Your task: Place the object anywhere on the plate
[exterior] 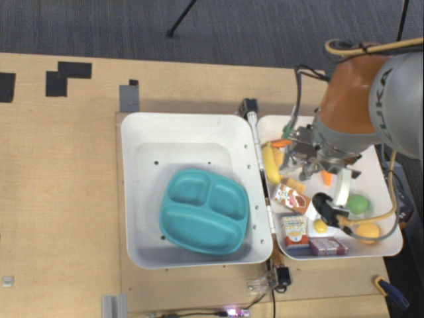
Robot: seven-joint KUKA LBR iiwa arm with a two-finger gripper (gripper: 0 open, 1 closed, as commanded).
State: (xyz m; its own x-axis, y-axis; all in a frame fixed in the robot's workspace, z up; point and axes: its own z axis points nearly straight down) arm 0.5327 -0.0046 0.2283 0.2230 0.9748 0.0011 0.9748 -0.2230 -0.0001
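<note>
Risk: a crowded right bin (391, 244) is reached into, so a neighbour may be nudged or a grasp missed | gripper (317, 166): state cannot be told, above banana (270, 163) and carton (290, 197) | teal plate (204, 211): bare, left bin (179, 128).

We are reading only one clear piece of lettering: the dark letters "UKA", turned sideways, are standing on the grey shell of the arm (397, 105) at the right, and the first letter of the brand is being cut off by the curve of the shell. We are also seeing printed packages in the right bin (391, 244): a brown and white packet (291, 198), a small carton with a red band (294, 229) and a purple box (328, 246). Their print is too small and blurred for us to read.
</note>
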